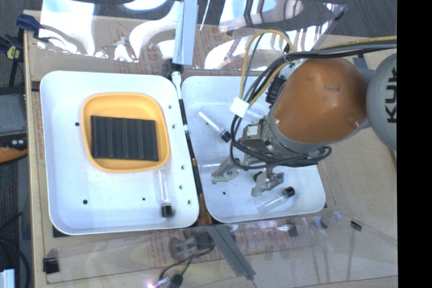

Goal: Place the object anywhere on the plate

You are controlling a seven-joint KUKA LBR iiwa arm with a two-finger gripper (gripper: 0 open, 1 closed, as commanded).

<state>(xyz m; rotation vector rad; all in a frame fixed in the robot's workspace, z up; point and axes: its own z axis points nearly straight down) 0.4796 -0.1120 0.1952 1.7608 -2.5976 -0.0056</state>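
The yellow plate with a dark ribbed centre lies in the left bin. A clear vial with a black cap rests in that bin just off the plate's lower right corner. Two more capped vials lie in the right bin, one near its middle and one at the front right. My gripper hangs low over the right bin, open, its fingers spread with nothing between them. The front-right vial lies just beside the right finger.
The arm's orange band and its cables cover the right bin's back right part. A raised rim divides the two bins. Clear shields stand along the bench's far edge.
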